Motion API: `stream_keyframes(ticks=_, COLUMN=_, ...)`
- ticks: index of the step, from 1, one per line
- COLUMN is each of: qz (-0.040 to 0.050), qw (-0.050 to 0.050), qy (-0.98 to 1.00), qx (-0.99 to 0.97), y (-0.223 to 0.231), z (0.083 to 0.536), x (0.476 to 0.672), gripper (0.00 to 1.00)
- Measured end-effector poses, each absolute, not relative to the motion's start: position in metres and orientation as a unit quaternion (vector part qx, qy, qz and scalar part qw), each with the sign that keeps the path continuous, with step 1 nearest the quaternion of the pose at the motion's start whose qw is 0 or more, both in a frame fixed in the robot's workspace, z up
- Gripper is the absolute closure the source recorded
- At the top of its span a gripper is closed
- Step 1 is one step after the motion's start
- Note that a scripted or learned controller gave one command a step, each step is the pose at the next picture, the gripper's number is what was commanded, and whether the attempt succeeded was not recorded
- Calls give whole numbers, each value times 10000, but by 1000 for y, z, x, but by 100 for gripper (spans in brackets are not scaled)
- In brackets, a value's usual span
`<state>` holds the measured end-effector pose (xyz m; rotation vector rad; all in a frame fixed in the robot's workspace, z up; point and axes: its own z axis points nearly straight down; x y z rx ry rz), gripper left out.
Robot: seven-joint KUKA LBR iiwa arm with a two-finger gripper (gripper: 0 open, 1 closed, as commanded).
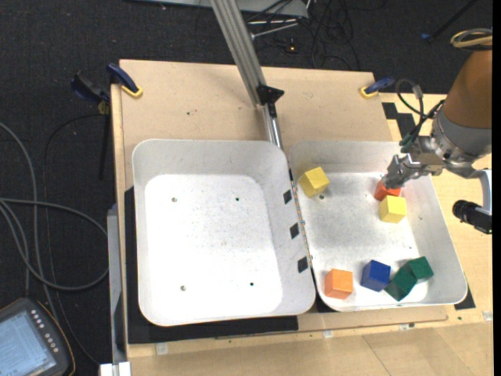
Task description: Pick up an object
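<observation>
Two shallow white plastic bins sit side by side on the light wooden tabletop [203, 104]: the left bin [156, 163] takes up the middle-left of the frame, and the right bin [438, 233] lies toward the right.

The right bin holds seven small blocks. There are two yellow cubes: one yellow cube [315, 181] near the bin's upper left corner, and a second yellow cube [393, 208] right of centre. One red-orange block [387, 190] lies just above and touching that second yellow cube. Along the lower edge sit one orange cube [339, 282], one blue cube [376, 275], and two dark green blocks, a lower green block [401, 283] and an upper green block [420, 268], pressed together.

The grey arm's gripper [398, 174] reaches in from the upper right of the frame and sits directly over the red-orange block, its tips at the block's top. Whether the fingers are clenched or released cannot be told from this angle.
</observation>
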<state>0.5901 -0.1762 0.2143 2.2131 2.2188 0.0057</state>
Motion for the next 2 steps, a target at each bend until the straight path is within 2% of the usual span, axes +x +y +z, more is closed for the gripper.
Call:
stream_keyframes(ticks=1, qz=18, qw=38, qy=7085, qx=7057, y=-175, z=271, x=602, gripper=100)
stream_keyframes(ticks=2, qz=4, qw=16, qy=7081, qx=7061, y=-175, z=277, x=602, gripper=100)
